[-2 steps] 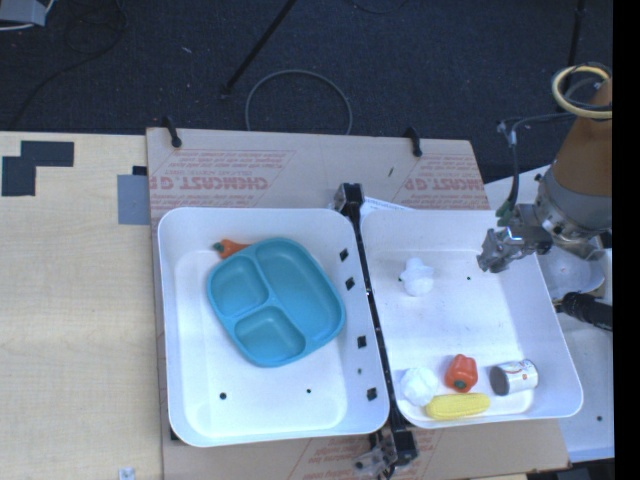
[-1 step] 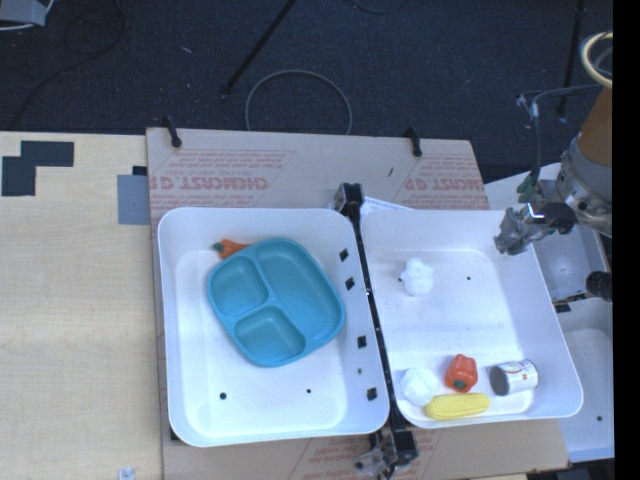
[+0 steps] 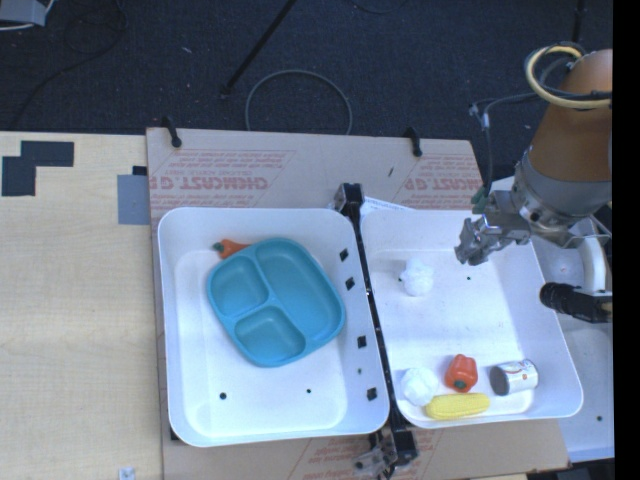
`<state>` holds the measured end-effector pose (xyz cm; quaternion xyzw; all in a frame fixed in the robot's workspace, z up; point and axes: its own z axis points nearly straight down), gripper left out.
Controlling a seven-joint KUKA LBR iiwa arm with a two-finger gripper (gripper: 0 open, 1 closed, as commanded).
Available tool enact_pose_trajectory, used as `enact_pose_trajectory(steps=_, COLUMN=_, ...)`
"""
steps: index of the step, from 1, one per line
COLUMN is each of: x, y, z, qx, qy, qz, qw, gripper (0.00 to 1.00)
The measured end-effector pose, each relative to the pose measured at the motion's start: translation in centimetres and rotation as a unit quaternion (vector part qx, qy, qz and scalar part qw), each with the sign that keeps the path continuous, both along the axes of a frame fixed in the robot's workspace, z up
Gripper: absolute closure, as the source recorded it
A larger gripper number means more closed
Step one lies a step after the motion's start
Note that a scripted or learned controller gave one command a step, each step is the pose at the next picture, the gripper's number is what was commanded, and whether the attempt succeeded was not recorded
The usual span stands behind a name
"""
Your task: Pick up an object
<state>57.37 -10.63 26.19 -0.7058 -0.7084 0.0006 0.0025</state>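
Observation:
My gripper (image 3: 476,245) hangs over the upper right part of the right bin (image 3: 480,368), with nothing seen between its fingers. A small white lump (image 3: 417,278) lies left of and below it, apart from it. Along the bin's front edge lie another white lump (image 3: 418,383), a red pepper (image 3: 461,371), a yellow corn cob (image 3: 457,406) and a small grey-and-white can (image 3: 515,377) on its side. In the left bin (image 3: 200,408) a blue divided plate (image 3: 275,300) rests, with an orange thing (image 3: 229,248) peeking out at its upper left edge.
A black divider (image 3: 362,308) runs between the two bins. Cardboard (image 3: 270,173) lies under the bins at the back. The wooden bench top (image 3: 70,328) spreads to the left.

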Motion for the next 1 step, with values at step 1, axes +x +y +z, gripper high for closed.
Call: enact_pose_trajectory(steps=1, x=0.06, y=4.67, z=-1.09, qx=-0.0002, qy=0.0, qz=0.0, qw=1.0, gripper=1.0)
